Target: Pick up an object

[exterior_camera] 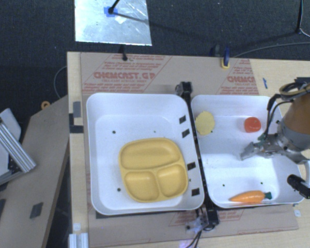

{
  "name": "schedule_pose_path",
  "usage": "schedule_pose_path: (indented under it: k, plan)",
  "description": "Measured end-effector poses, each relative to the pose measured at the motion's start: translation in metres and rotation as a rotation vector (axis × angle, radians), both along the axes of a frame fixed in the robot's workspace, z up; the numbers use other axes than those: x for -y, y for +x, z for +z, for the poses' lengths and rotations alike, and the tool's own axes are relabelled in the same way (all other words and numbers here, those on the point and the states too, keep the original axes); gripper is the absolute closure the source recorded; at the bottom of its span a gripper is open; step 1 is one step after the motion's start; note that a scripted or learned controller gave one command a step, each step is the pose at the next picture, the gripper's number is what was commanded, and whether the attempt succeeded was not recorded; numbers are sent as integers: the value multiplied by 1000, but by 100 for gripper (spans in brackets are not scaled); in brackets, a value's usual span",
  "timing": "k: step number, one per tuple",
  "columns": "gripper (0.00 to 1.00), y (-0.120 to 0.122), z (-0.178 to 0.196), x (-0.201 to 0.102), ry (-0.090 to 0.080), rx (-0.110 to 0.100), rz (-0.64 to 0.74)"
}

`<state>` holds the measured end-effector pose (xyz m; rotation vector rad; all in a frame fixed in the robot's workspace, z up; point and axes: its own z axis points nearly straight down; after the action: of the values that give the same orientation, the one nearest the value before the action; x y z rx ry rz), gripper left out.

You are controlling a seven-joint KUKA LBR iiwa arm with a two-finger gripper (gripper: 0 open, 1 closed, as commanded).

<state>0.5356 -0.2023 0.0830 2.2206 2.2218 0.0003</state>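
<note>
In the right bin (pixel 232 138) lie three small objects. A pale yellow round piece (pixel 204 122) rests near the bin's left wall at the back. A red round piece (pixel 252 124) sits at the back right. An orange carrot with a green tip (pixel 248 196) lies along the front wall. My gripper (pixel 250 151) reaches in from the right and hangs low over the bin's middle right, below the red piece and above the carrot. Nothing shows in its grasp.
The left bin (pixel 106 112) holds a yellow divided plate (pixel 152 169) with three compartments. A black divider with clips (pixel 192 138) runs between the bins. The arm's orange band (pixel 302 115) and dark cables (pixel 271 112) crowd the right bin's right edge.
</note>
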Motion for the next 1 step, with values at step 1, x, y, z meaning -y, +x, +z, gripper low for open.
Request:
schedule_pose_path:
  k: [1]
  plan:
    - [100, 1, 13, 0, -1, 4, 0]
